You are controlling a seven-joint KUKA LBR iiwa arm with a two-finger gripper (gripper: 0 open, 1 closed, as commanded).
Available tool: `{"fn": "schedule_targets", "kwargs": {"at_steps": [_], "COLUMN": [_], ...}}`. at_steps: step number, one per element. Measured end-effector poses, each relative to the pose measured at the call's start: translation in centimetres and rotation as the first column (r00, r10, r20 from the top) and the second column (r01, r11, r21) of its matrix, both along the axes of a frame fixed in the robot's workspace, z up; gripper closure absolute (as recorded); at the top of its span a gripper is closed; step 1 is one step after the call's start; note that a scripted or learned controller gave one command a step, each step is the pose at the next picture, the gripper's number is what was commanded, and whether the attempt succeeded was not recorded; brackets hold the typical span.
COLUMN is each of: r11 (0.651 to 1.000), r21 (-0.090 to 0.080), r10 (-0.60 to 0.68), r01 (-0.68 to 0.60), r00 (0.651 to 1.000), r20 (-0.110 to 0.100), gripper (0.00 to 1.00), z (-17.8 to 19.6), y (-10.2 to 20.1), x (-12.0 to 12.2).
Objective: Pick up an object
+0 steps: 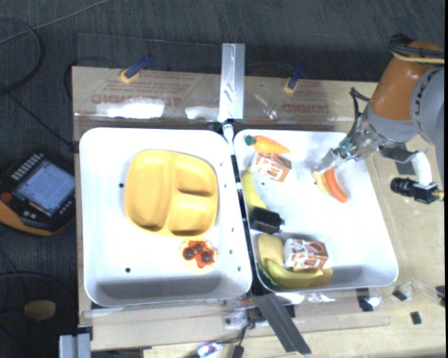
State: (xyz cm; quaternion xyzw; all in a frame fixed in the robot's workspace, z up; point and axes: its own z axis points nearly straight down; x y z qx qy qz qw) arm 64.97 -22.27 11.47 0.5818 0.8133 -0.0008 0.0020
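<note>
- At the far left of the frame, off the desk (86, 88), I see a handheld controller (33, 192) lying on the floor, out of the arm's way.
- The left bin (97, 274) holds a yellow divided tray (172, 192) in its middle and a small cluster of red berries (199, 253) just below it; both sit well apart from the arm.
- The right bin (381, 252) is more crowded. A banana (250, 189) lies along its left wall, a black block (266, 219) just beside it, a small carton (272, 167) with a carrot (269, 143) above it near the upper left corner.
- At the bin's lower edge a second carton (305, 254) rests on another banana (291, 274), stacked, so I judge them awkward picks.
- In the bin's upper right lies an orange-red carrot (336, 187) alone on bare floor, which I take as the target.
- My hand (334, 161) reaches in from the right, tilted down, its tip just above and touching or nearly touching that carrot.
- I cannot tell how far the hand is open, and nothing shows clearly gripped in it.
</note>
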Motion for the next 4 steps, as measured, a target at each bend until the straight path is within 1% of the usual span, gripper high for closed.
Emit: {"fn": "schedule_targets", "kwargs": {"at_steps": [1, 2, 3, 4], "r11": [1.000, 1.000, 0.999, 0.999], "r21": [-0.004, -0.004, 0.002, 0.004], "r10": [0.003, 0.002, -0.048, -0.052], "r01": [-0.003, -0.002, 0.048, 0.052], "r00": [1.000, 1.000, 0.999, 0.999], "r20": [0.010, 0.011, 0.006, -0.002], "gripper": [0.00, 1.00, 1.00, 1.00], "z": [-2.4, -1.5, -2.6, 8.4], "y": [1.3, 1.3, 2.3, 7.4], "x": [0.3, 0.3, 1.2, -2.6]}}
